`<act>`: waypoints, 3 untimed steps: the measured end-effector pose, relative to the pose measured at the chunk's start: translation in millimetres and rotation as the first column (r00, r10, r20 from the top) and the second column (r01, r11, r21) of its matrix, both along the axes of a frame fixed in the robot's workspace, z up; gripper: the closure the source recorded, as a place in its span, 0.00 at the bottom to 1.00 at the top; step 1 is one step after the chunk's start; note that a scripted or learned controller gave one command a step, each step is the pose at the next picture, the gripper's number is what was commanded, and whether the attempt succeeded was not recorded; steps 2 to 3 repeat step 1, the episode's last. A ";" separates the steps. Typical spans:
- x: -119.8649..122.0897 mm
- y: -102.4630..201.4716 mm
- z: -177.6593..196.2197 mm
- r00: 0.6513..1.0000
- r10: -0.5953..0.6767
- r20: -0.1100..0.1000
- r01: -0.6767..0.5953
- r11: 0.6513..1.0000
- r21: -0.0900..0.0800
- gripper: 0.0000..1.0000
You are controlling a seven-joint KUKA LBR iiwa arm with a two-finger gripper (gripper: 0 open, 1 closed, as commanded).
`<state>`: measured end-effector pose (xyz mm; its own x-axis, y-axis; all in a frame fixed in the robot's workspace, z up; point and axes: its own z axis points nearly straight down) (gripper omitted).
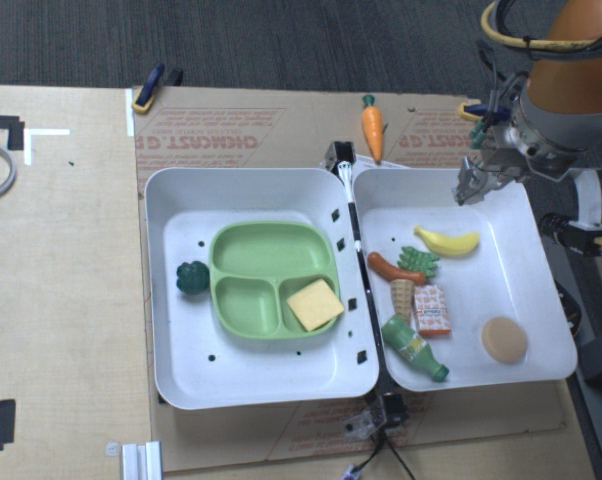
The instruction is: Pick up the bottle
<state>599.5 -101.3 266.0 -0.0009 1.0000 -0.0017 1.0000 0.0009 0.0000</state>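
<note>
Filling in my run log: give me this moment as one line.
task: pick up bottle | gripper: over right bin's far edge | bottle: lying in right bin's near part, ungrasped | phase: approach

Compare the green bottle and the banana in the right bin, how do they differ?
The green bottle is green with a label, while the banana is plain yellow. The bottle lies on its side at a slant near the bin's front edge; the banana lies nearly crosswise, farther back, closer to the gripper. The bottle is straight, the banana curved. Both rest untouched on the floor of the right bin.
</note>
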 end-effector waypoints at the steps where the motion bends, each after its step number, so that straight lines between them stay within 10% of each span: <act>1: -122.0 -21.2 -2.9 0.989 0.147 -0.001 -0.147 0.989 0.002 1.00; 3: -122.0 -21.2 -2.9 0.989 0.147 -0.001 -0.147 0.989 0.002 1.00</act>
